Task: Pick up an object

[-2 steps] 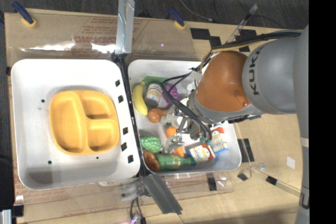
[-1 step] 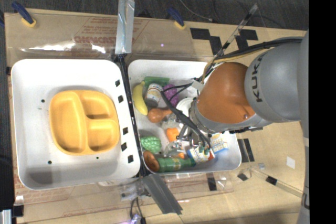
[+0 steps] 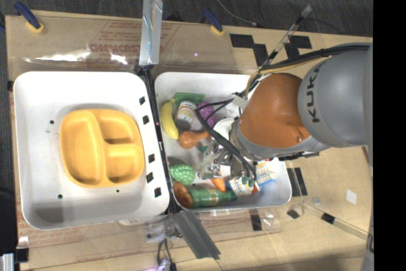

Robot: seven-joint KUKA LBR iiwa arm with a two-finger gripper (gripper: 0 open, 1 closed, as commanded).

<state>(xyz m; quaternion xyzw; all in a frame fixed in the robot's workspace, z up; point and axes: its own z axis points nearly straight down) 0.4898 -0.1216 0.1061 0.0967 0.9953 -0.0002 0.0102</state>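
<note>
The right bin [image 3: 190, 80] holds a heap of small items: a yellow banana [image 3: 168, 120], a small jar with a green lid [image 3: 185, 110], an orange-brown piece [image 3: 192, 138], a green knobbly item [image 3: 182, 174], a green bottle lying along the front wall [image 3: 209, 197] and a small colourful carton [image 3: 243, 185]. My gripper [image 3: 219, 160] reaches down into the middle of this heap from the right, under the orange band [image 3: 276, 112] of the arm. Its metal parts sit among the items, and I cannot make out anything held between them.
The left bin [image 3: 32, 136] holds a yellow divided tray [image 3: 101, 146]. A grey tape strip [image 3: 150, 32] runs up from the wall between the bins. Cables [image 3: 285, 41] cross behind the right bin. The arm's grey body [image 3: 342, 95] covers the right bin's right side.
</note>
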